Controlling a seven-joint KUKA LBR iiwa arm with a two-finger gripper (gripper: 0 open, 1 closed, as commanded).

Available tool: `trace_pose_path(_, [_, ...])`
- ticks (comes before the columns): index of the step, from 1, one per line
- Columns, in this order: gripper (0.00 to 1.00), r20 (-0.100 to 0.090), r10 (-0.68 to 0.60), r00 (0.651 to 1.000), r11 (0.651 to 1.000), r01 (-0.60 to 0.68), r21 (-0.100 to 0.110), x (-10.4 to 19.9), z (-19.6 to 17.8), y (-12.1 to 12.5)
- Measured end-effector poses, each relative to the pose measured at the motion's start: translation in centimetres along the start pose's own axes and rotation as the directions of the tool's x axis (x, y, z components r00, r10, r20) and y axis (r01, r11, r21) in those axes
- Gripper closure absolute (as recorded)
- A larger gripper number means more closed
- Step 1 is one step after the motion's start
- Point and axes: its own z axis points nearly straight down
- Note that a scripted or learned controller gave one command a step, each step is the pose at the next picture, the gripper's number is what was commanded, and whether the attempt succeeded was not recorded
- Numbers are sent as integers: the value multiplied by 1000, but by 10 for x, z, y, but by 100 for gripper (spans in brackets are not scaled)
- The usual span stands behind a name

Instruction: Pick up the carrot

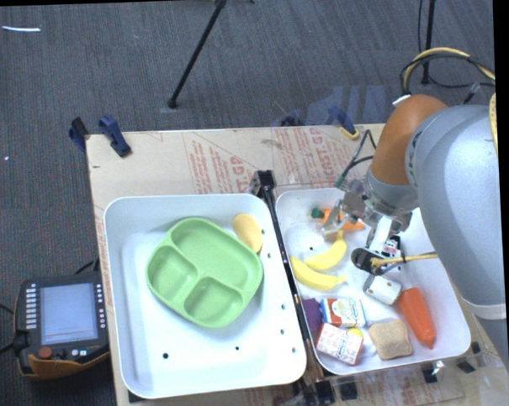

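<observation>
Currently the gripper [349, 212] sits in the upper part of the right bin [439, 282]; whether it is wide or narrow cannot be told. The carrot [417, 315] lies at the bin's lower right, beside a bread slice [389, 338].

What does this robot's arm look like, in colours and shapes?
The arm is a thick, rounded tube with a smooth pale grey shell. An orange band wraps it just above the wrist, and yellow cables loop behind it. The gripper at its end is small, metallic grey with dark parts.
</observation>
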Motion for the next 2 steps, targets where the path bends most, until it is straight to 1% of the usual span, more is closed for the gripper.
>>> trace_pose_path(1, [0,-6,191,982,982,-191,-7,-4,-2,5])
trace_pose_path(2, [0,-7,559,829,829,-559,-1,-34,-1,-37])
